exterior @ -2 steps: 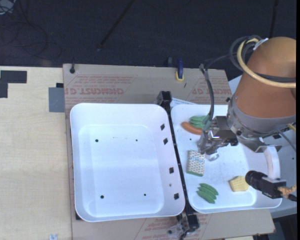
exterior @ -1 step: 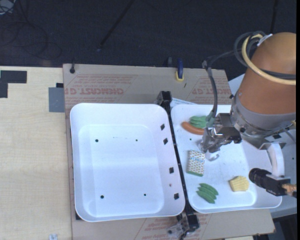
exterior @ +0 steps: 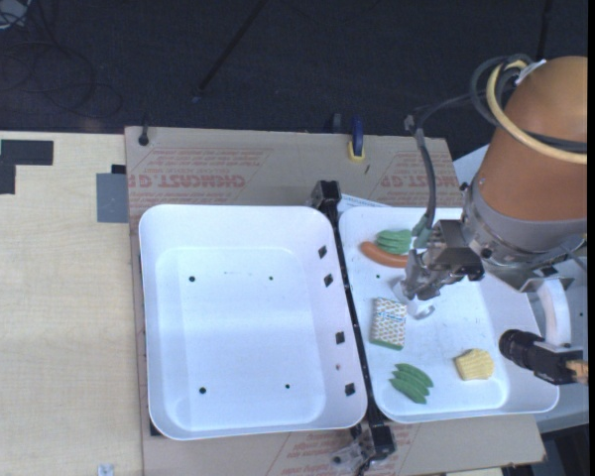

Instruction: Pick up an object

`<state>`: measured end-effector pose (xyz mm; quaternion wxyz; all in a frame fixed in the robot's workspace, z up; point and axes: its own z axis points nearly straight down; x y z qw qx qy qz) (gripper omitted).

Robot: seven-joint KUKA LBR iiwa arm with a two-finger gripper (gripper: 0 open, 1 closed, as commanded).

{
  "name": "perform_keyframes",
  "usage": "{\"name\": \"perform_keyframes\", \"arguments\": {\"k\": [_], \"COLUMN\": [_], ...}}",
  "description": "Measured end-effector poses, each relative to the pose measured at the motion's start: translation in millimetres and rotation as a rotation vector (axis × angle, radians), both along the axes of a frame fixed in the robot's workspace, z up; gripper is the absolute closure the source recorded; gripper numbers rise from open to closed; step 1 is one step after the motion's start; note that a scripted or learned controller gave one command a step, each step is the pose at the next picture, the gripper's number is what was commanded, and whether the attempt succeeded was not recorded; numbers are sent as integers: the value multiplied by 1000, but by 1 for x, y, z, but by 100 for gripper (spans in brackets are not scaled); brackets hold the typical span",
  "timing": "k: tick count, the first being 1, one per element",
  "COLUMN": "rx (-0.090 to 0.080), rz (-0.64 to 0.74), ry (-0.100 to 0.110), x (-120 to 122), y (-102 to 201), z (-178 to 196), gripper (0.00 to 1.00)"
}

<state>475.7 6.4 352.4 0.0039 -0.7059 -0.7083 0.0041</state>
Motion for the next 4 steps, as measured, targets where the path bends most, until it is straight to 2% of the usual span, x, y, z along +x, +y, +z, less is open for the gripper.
{"name": "perform_keyframes", "arguments": {"k": [1, 2, 3, 4], "rx": [-1, 0, -1, -2], "rz": [0, 0, 0, -5], "ry": [-18, -9, -4, 5], "x": [79, 90, 142, 75], "y": [14, 53, 85, 67], "z": [56, 51, -2, -77], "gripper": [100, 100, 100, 100]}}
